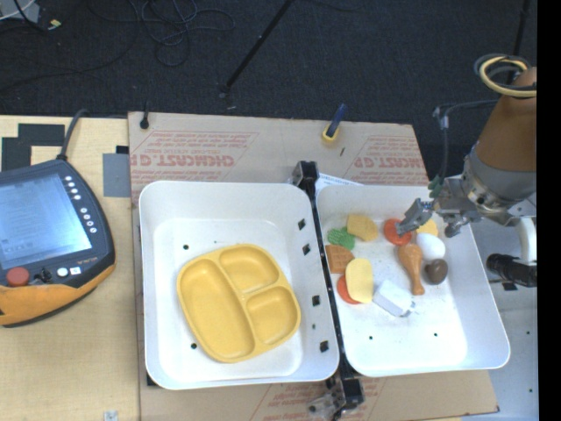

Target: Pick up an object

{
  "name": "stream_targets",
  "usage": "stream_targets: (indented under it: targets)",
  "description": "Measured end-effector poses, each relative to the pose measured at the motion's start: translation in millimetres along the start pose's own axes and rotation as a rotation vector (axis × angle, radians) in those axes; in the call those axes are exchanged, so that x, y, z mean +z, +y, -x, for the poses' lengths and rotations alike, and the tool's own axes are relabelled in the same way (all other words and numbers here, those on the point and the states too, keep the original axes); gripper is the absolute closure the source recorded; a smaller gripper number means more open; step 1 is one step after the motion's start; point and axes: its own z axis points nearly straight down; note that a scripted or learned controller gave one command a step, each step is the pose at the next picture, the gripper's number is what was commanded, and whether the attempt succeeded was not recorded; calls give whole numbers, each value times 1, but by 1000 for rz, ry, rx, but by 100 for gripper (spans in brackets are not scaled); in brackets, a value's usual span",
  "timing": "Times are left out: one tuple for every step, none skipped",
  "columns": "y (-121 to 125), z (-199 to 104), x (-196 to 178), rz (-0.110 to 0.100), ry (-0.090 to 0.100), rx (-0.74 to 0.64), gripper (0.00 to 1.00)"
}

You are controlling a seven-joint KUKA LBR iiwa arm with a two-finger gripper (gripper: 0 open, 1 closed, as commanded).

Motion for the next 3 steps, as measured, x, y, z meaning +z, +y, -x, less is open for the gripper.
stream_targets:
  targets:
    - [0,1,-10,-1,1,0,100]
    - [-1,2,-19,-3,2,0,100]
    - [-47,-47,-88,5,1,-2,100]
